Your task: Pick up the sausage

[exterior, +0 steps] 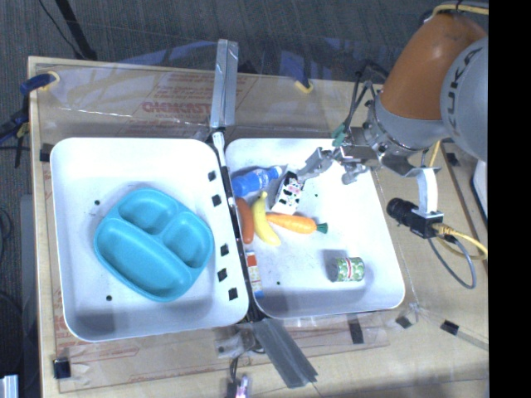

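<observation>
Gripper (319,161), jaws slightly parted, empty; left below it, your sausage (246,220): light, smooth, likely slippery—grasp mid-length.

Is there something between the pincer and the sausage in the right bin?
Yes. The sausage lies at the bin's left wall, with the banana pressed against its right side. The carrot and a black-and-white toy also lie between it and the pincer.

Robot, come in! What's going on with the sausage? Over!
Gripper above right bin. Sausage by the divider, untouched. Banana pressed alongside it.
</observation>
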`<state>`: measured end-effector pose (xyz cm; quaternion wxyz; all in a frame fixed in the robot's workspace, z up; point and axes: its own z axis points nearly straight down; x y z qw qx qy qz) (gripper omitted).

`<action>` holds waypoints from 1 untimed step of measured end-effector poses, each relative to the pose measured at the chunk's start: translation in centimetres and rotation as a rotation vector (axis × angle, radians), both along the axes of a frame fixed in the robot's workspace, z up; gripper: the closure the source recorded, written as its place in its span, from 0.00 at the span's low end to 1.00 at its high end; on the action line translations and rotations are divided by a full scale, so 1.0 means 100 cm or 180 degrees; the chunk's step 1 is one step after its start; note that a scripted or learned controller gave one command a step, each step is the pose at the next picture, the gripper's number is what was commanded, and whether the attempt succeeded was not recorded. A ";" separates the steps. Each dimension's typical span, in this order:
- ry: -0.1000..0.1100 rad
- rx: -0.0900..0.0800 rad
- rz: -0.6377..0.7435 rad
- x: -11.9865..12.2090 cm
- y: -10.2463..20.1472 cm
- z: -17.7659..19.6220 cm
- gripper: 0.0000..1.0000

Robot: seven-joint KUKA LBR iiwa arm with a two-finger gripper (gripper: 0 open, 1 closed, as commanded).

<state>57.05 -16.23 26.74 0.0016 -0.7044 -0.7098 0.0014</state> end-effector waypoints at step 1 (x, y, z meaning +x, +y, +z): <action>-0.0002 0.0006 0.1003 -0.035 0.033 -0.117 0.00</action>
